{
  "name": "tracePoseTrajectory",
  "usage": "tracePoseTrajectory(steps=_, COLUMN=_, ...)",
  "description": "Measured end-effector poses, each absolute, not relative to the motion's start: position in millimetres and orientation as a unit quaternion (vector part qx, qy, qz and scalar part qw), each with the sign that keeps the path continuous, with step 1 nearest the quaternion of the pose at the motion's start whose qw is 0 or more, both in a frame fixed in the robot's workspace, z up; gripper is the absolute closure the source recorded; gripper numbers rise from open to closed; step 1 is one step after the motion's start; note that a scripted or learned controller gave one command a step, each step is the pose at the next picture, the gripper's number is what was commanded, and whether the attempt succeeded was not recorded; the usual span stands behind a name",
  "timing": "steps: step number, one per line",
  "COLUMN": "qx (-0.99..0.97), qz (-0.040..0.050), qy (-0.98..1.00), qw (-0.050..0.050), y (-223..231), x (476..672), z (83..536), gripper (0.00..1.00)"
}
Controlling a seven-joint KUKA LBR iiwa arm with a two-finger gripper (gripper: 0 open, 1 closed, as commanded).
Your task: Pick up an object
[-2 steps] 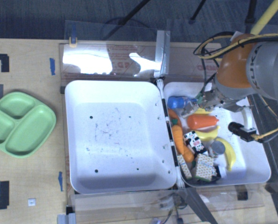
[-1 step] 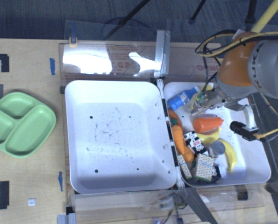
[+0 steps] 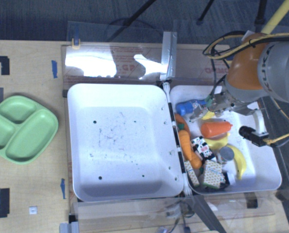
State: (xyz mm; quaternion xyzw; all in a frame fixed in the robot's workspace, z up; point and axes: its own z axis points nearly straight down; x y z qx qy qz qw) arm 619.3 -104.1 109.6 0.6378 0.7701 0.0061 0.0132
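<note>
The grey arm (image 3: 275,67) with its orange band is reaching in from the right and hanging over the back part of the right bin (image 3: 268,178). Its gripper (image 3: 213,105) is sitting low among the toys there, just above a red-orange toy (image 3: 216,128) and beside a blue toy (image 3: 187,107). Whether the fingers are open or closed cannot be told, since the wrist and cables are hiding them, and nothing is showing clearly between them.

The right bin is holding a crowd of things along its left wall: an orange carrot (image 3: 189,148) lying lengthwise, a small black-and-white toy (image 3: 201,147) touching it, a patterned box (image 3: 213,174) toward the front, a grey round can (image 3: 226,154), and a yellow banana (image 3: 238,160) curving near the middle. The red-orange toy is lying over another yellow piece (image 3: 220,142).

The left bin (image 3: 120,140) is sitting just beside the right one, their rims touching. A green divided plate (image 3: 20,128) is resting on the wooden bench (image 3: 23,188), well apart to the left.
</note>
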Motion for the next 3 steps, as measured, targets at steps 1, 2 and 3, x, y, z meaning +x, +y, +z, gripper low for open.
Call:
tracePoseTrajectory(steps=1, qx=0.639, qz=0.0073, qy=0.769, qw=0.015, y=-105, x=620.1, z=120, gripper=1.0)
tracePoseTrajectory(steps=2, qx=0.64, qz=0.0085, qy=0.768, qw=0.016, y=-107, x=621.0, z=131, gripper=1.0)
tracePoseTrajectory(steps=3, qx=0.64, qz=0.0085, qy=0.768, qw=0.016, y=-107, x=621.0, z=131, gripper=0.0)
